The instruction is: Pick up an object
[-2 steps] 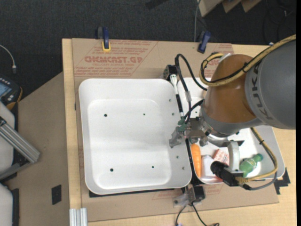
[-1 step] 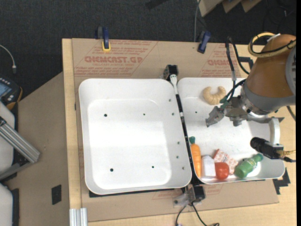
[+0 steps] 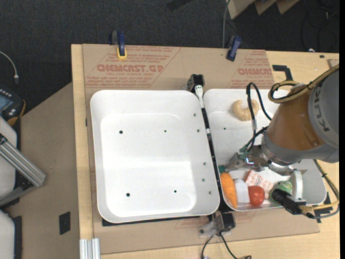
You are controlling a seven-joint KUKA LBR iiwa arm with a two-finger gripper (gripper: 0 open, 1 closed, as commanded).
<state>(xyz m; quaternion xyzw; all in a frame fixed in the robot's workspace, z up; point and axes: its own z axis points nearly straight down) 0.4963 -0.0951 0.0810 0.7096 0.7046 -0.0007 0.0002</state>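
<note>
Down in the right bin (image 3: 215,104), the gripper (image 3: 249,163) hangs low just above a near-corner cluster of an orange carrot-like piece (image 3: 228,189), a red tomato-like piece (image 3: 256,196) and a white packet (image 3: 253,178), with a pale knobbly item (image 3: 242,109) well apart near the far wall, though whether it grasps anything I cannot tell.

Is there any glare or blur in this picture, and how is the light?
In the camera view, soft even light; the shallow white left bin is bright but keeps its dots; the grey arm with the orange band looks slightly soft; the orange carrot-shaped toy stays sharp.
</note>
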